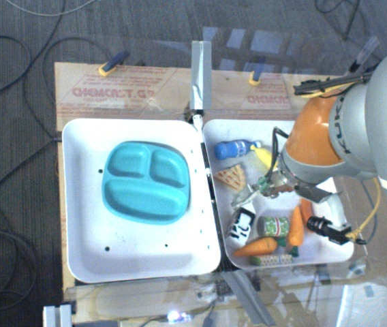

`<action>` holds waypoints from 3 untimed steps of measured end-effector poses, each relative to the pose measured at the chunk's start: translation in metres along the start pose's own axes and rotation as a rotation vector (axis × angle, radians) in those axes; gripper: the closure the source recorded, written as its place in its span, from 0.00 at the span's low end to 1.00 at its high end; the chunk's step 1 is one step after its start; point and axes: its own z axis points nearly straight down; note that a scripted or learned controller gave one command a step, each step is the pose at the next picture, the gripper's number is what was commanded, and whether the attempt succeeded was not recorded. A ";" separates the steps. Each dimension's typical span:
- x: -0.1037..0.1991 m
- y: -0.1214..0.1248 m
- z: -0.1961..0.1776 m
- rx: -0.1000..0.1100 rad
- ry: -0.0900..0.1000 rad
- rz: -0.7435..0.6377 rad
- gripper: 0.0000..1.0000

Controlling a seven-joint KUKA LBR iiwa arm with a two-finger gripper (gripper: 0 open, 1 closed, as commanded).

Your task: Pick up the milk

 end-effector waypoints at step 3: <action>0.129 0.014 -0.080 0.002 0.003 -0.117 0.00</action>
